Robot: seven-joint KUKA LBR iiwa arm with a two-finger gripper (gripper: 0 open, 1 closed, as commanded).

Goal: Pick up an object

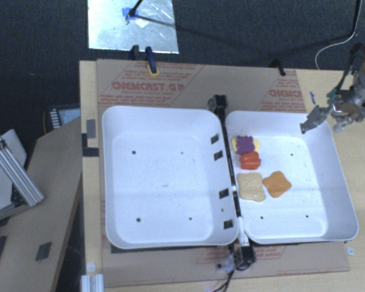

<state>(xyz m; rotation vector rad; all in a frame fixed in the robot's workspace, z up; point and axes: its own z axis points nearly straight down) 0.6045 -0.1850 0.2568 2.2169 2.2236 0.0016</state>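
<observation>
The right bin (328, 181) holds several small objects near its left wall. A purple piece (246, 143) lies on a yellow one, with a red piece (250, 160) just below them. Further toward the front are a beige toast-like slab (251, 187) and an orange lump (277, 184) side by side. My gripper (324, 124) hangs over the right bin's back right corner, well apart from all of them. It is open, with nothing between its fingers.
The left bin (164, 181) sits beside the right one, with a black hinge strip (228, 175) between them. Both rest on a cardboard sheet (170, 84). A foil square (132, 17) lies at the back, and a metal frame (9, 169) stands at far left.
</observation>
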